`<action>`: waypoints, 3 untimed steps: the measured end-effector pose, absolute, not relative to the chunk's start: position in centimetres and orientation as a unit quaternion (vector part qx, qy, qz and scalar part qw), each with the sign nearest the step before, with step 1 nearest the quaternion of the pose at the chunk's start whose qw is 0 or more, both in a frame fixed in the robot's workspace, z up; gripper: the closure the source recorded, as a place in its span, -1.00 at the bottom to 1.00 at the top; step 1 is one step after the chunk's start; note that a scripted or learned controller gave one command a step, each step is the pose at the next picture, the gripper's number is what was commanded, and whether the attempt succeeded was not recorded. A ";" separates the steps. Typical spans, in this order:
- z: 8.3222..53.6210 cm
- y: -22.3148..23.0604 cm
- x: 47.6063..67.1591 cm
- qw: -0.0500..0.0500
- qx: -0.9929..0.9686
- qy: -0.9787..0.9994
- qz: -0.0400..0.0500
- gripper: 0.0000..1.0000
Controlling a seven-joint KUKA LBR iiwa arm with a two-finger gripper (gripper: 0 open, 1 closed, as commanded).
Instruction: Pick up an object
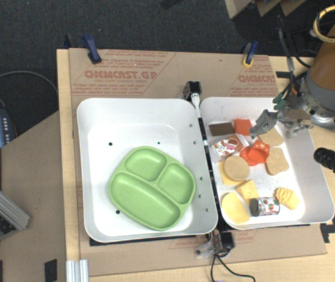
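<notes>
The grey arm with its orange band [332, 63] reaches in from the right, and the two-finger gripper [271, 122] hangs over the far part of the right-hand shallow white bin [320, 207]. How its fingers stand cannot be told from up here; they are dark and blurred against the bin, and nothing is seen between them.

Right under and around the gripper the bin is crowded. A tan bread-shaped slice [272, 138] lies just below the fingers, with a second tan slice [277, 161] beside it toward the near side. A small orange block [242, 126] sits to the left, next to a flat brown rectangular piece [220, 128] by the bin's left wall. A red-orange plastic piece [255, 153] is in the middle, touching a round tan cookie-like disc [236, 168]. A small white packet with red print [227, 146] lies by the left wall.

Nearer the front edge: a yellow cheese-like wedge [247, 189], a pale yellow round disc [233, 207], a little can with a red label lying on its side [265, 206], and a ridged yellow piece [287, 198]. Open white floor shows along the right wall and front right corner.

Over in the left-hand white bin [94, 157], a green three-compartment plastic plate [151, 187] lies alone, with bare floor all around it, widest at the far side.
</notes>
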State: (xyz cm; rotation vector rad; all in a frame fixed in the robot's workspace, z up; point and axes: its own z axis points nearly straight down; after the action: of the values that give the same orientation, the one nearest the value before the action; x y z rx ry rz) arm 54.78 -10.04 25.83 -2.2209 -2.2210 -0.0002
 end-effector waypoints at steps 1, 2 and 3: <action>9.1 -14.2 51.1 0.005 -0.709 -0.705 0.004 -1.00; 8.8 -14.1 58.3 -0.005 -0.706 -0.708 -0.002 -1.00; 10.0 -14.3 58.2 -0.008 -0.708 -0.707 -0.002 1.00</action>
State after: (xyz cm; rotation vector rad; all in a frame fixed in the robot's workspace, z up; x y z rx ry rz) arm 58.22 -14.30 9.98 -2.2342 -2.2314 -0.0075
